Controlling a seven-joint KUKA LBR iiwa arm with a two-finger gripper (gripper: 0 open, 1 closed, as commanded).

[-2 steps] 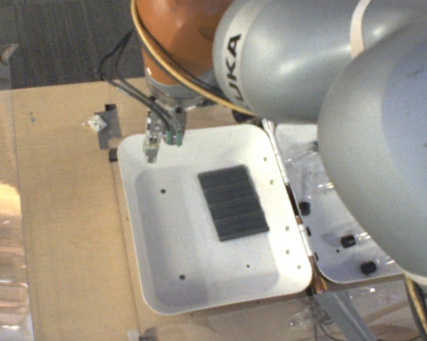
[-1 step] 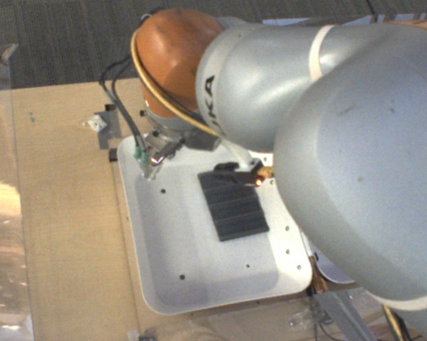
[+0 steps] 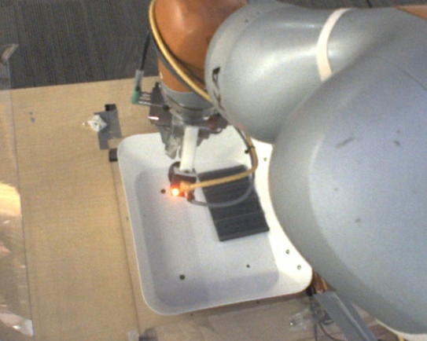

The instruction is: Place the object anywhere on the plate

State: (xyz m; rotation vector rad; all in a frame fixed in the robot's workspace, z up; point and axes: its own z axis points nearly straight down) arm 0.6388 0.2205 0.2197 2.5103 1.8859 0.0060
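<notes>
Arm (image 3: 353, 145) bulks nearest lens | gripper (image 3: 181, 180) low over white bin (image 3: 159, 285) floor; its opening cannot be told | small orange-red object (image 3: 175, 191) at gripper's tip, touching or held unclear | judgement: verify grasp first; rise straight, slowly, before carrying to plate

bin (image 3: 158, 277) seen as plain white, its base marked with a few small dark dots (image 3: 182, 276); arm (image 3: 331, 108) finished in smooth light grey, orange band (image 3: 191, 18) above the wrist; orange-red glow (image 3: 175, 192) noted at the gripper (image 3: 182, 183) tip; bench (image 3: 71, 227) shown in pale tan wood tone; floor (image 3: 57, 30) beyond the bench's far edge shown dark grey, finely ribbed
</notes>
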